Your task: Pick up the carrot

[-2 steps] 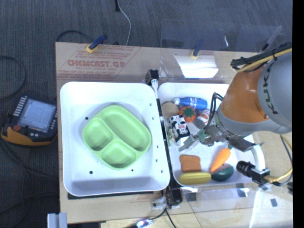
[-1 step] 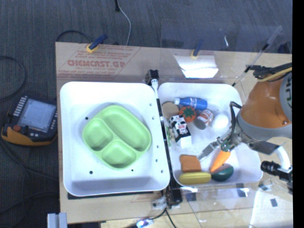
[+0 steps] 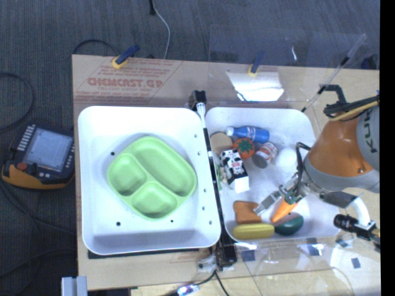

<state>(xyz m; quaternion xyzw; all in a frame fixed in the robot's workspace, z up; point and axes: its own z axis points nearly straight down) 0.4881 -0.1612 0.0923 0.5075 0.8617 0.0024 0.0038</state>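
Gripping carrot point(image 3: 283, 210): fingers point(image 3: 290, 196) closed on it, right bin point(image 3: 307, 121)

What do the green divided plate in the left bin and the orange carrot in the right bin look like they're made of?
The green divided plate looks like moulded plastic, matte, with soft rounded compartment edges. The orange carrot is probably a plastic toy: uniform bright colour, smooth surface, though it is too small to be sure.

The arm point(image 3: 345, 159) is a rounded grey shell with a broad orange band just behind the claw point(image 3: 285, 197). Dark lettering marks the grey casing beyond that band. The claw is small, of pale metal, with a thin black cable looping beside it.
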